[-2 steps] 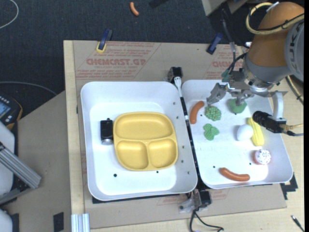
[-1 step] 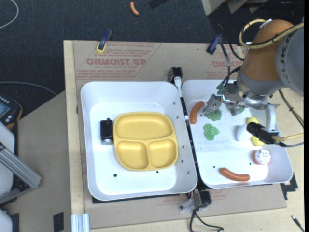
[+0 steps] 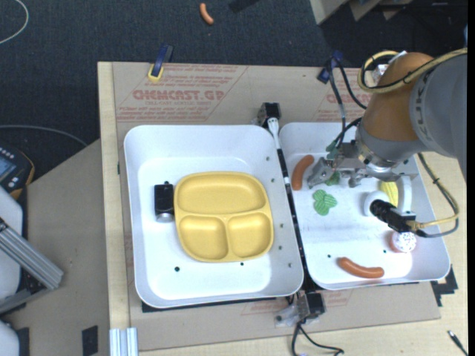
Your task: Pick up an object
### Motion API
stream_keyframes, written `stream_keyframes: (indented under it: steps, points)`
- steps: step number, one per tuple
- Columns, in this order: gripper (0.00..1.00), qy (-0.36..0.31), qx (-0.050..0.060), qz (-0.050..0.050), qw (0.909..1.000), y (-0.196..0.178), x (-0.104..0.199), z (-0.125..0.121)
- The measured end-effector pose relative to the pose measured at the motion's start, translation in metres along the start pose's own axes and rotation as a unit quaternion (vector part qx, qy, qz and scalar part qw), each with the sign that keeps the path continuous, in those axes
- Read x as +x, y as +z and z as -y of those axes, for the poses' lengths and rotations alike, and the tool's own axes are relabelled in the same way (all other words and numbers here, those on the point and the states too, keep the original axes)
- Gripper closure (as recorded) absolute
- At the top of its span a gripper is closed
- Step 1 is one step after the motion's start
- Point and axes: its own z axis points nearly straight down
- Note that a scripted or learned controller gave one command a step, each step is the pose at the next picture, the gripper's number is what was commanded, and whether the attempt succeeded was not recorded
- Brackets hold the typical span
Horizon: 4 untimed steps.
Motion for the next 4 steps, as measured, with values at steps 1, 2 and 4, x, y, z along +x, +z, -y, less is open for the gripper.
stream_keyframes:
  steps: [1,2,4]
  points:
    - [0.00,0.000,0.000,0.000,1.0000,0.020,0.001,0.000]
    - [1.00,0.000,-0.002,0.000,1.0000,0.008,0.000,0.000]
    - [1.00,-0.001,-0.006,0.001,1.0000,-0.113,0.013,0.002]
